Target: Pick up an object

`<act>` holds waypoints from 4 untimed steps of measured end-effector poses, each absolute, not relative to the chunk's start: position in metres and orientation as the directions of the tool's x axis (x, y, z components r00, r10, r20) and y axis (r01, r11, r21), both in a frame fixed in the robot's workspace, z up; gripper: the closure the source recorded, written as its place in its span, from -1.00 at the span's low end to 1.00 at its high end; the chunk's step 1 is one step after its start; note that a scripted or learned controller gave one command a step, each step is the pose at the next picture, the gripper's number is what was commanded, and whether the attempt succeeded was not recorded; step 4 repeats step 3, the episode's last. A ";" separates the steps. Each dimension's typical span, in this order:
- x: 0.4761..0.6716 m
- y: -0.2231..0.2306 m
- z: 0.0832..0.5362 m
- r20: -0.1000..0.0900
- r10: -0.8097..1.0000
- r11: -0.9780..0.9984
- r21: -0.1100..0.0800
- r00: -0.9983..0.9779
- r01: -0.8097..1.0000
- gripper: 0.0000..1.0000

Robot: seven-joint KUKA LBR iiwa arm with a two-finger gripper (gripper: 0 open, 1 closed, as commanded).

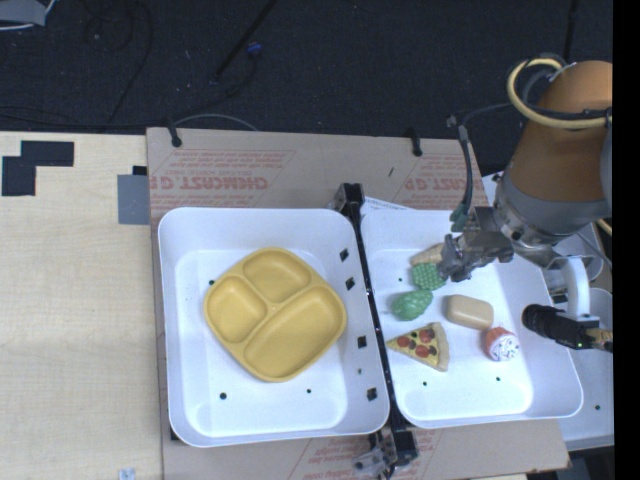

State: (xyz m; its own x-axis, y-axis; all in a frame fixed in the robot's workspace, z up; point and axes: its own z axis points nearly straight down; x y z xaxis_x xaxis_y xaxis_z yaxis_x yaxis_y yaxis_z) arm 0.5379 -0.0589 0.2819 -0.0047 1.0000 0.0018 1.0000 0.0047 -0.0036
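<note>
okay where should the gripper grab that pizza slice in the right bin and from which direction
Probably straight from above. The pizza slice lies flat on the floor of the right bin, so only its two long edges offer a pinch. Close across the narrower part toward the tip, which points left; the tan block sits close behind the crust.

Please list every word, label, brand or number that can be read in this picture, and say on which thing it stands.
"CHEMCAST. G...", red print, upside down and mirrored, on the brown board behind the left bin; the reading is uncertain.
The same red print behind the right bin and along the board's front edge: too blurred to read.
</note>
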 end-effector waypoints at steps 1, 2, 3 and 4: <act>0.533 -0.014 0.277 0.002 1.000 0.004 -0.005 -0.004 1.000 1.00; 0.540 0.033 0.256 0.001 1.000 0.004 -0.007 -0.004 1.000 1.00; 0.537 0.076 0.238 0.000 1.000 0.003 -0.007 -0.003 1.000 1.00; 0.537 0.076 0.238 0.000 1.000 0.003 -0.007 -0.003 1.000 1.00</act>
